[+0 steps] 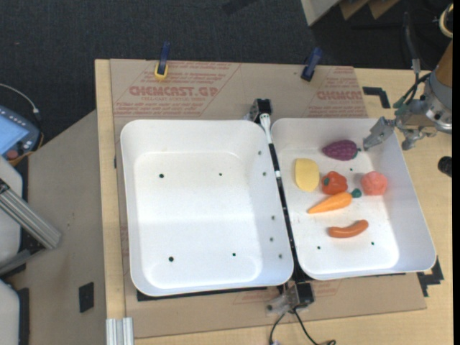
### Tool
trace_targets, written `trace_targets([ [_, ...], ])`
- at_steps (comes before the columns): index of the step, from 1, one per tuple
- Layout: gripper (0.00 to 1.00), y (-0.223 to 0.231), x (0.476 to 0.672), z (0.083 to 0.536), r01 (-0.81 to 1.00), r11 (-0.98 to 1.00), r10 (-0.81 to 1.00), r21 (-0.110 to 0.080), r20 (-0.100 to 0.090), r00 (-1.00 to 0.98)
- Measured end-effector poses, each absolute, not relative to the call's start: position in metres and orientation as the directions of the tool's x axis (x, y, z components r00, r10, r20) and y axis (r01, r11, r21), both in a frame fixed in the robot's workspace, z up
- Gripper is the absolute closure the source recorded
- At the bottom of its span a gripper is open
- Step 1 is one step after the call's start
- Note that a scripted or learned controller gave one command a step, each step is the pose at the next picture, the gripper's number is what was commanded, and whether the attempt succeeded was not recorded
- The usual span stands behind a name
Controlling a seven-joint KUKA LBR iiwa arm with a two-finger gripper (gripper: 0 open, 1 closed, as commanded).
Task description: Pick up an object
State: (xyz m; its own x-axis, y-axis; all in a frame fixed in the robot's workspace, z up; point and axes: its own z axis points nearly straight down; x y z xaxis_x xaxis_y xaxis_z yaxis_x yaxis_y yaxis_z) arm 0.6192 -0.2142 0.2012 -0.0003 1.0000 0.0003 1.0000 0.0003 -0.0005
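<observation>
Several toy foods lie in the right bin (419, 230): a purple grape bunch (340, 149), a yellow piece (306, 174), a red pepper (333, 183), a pink round fruit (374, 183), an orange carrot (330, 203) and a reddish sausage (348, 229). My gripper (392, 139) hangs over that bin's far right corner, just right of the grapes. It is open, with one finger (374, 137) near the grapes and the other (412, 138) by the bin's rim. Nothing sits between them.
The left bin (128, 192) sits beside the right one, with a black divider strip (277, 182) between them. Both rest on a cardboard sheet (215, 85) held by a yellow-and-blue clamp (162, 62) and a blue clamp (312, 63) at the back.
</observation>
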Motion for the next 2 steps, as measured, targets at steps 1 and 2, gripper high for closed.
trace_targets([
  [1, 0.0, -0.142, 0.628, 0.09, 1.0, 0.006, 1.0, -0.01, 0.006, -0.006],
  [2, 0.0, -0.096, 0.656, 0.08, 0.999, -0.006, 1.0, -0.036, -0.001, 0.006],
])
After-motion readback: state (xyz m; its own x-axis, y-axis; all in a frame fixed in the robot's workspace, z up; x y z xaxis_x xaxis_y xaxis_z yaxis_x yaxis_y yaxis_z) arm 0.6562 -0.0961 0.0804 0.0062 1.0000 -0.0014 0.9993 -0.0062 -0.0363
